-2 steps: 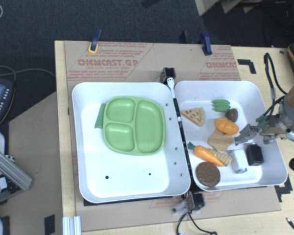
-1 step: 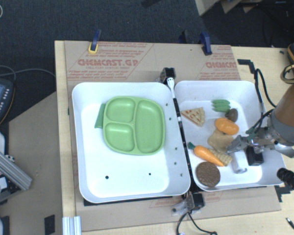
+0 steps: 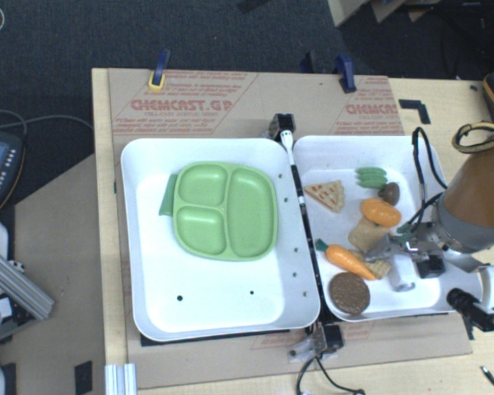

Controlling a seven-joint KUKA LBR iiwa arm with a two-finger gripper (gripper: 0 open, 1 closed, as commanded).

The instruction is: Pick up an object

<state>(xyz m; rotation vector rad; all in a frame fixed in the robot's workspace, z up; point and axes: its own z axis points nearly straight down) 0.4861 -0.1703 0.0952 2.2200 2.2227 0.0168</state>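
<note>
robotics lab | clamped cardboard bench (image 3: 230,97) | white bins (image 3: 140,220) | loose cables (image 3: 8,126)

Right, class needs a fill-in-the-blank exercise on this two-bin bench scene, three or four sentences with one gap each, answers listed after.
1. The green divided plate lies in the ______ bin of the camera view.
2. The plate has ______ compartments.
3. The toy carrot is coloured ______.
4. The round brown patty lies nearest the right bin's ______ edge.

Missing words: left; three; orange; front
</note>
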